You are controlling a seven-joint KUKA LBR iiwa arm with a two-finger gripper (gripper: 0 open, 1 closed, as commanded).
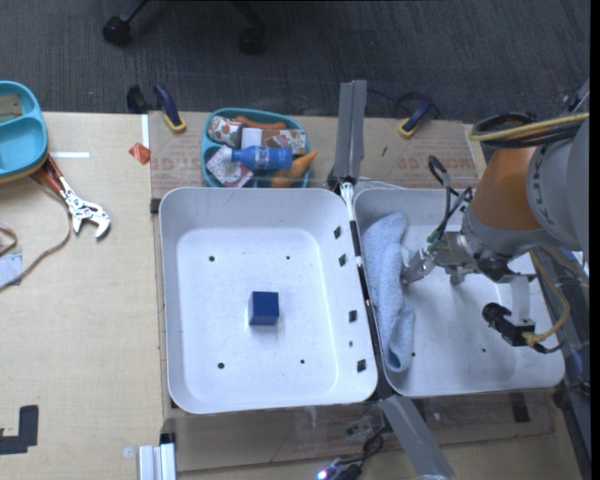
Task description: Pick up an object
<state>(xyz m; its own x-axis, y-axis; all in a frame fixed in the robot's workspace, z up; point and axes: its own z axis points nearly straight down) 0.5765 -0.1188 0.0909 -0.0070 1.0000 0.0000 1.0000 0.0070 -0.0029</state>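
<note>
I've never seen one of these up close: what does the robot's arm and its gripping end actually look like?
The arm is thick, rounded and grey, with an orange band above the wrist. Below that sits a metallic grey gripper tapering to slim fingers. Thin black cables loop around the wrist, and a yellowish hose curves over the arm's top and down beside it.

The floor (281, 47) at the top is dark grey carpet, and black chair legs (178, 23) stand on it. The table (75, 356) is light wood, evenly lit, with a wrench (80, 211) lying on it.
</note>
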